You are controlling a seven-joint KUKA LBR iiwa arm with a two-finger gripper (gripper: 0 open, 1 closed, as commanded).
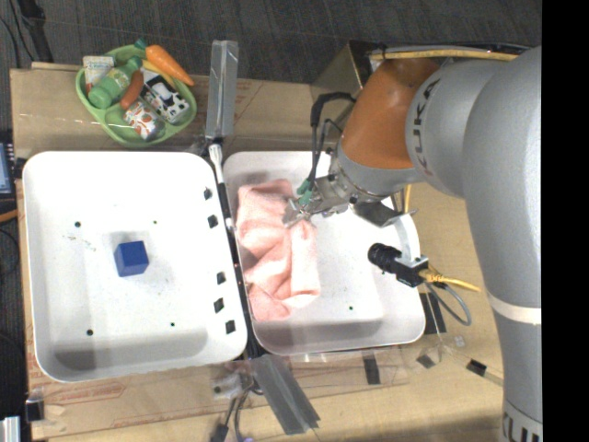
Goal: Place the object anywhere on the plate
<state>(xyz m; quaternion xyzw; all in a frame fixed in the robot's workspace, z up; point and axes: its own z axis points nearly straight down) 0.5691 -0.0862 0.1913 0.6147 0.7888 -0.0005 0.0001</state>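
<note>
- Cloth (276,247), pink and crumpled, lies in the right bin (368,325), against its left wall.
- I see the gripper (302,205) down at the cloth's upper edge; whether its fingers are parted or closed I cannot tell.
- Left bin (55,247) holds a blue cube (132,257).
- Green bowl (110,127) behind the bins holds toy food.

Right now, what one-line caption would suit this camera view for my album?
Grey KUKA arm's end effector meets a crumpled pink cloth in the right white bin; a small blue cube sits in the left bin.
</note>
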